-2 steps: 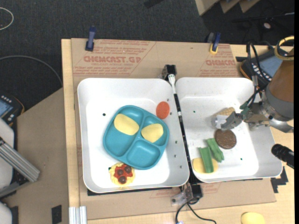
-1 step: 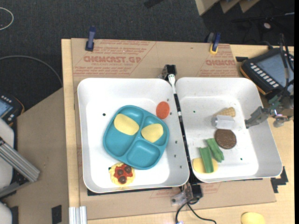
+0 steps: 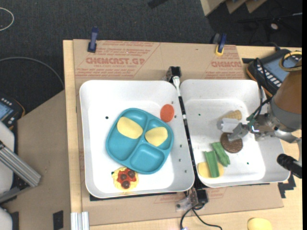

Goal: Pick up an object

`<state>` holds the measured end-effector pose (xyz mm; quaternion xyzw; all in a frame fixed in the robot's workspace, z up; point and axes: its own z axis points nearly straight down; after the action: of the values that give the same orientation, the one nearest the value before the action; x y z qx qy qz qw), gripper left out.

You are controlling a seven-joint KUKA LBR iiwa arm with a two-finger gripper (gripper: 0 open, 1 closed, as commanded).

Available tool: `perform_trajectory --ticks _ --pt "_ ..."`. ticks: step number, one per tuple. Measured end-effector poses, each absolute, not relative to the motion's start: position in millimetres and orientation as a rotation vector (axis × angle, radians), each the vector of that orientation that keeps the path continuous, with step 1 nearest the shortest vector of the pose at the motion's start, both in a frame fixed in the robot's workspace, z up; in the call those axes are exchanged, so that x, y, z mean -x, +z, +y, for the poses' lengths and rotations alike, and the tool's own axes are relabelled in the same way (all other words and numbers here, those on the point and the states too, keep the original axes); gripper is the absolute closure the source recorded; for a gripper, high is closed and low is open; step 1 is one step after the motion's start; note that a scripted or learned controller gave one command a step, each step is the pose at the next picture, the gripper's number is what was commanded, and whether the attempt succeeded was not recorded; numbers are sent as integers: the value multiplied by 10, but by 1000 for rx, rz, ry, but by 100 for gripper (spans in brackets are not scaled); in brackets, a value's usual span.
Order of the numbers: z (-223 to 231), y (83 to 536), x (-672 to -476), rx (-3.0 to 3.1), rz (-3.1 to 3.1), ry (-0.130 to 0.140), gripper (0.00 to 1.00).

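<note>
My gripper reaches in from the right and hangs low over the right bin. Its tip is directly above a brown round disc, and whether it touches the disc is unclear. A tan bread-like piece lies just behind the gripper. Two green sticks lie in front of the disc, with a small yellow piece at their left end.
The left bin holds a blue divided tray with two yellow pieces in its compartments. An orange ball sits beside the tray and a small pizza-like toy lies near the front. A black cable runs between the bins.
</note>
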<state>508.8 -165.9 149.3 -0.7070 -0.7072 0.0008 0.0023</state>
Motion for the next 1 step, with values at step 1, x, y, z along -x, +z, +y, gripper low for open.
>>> perform_trajectory --ticks 1 --pt "-1710 1974 -4783 2225 -2222 -1 0"
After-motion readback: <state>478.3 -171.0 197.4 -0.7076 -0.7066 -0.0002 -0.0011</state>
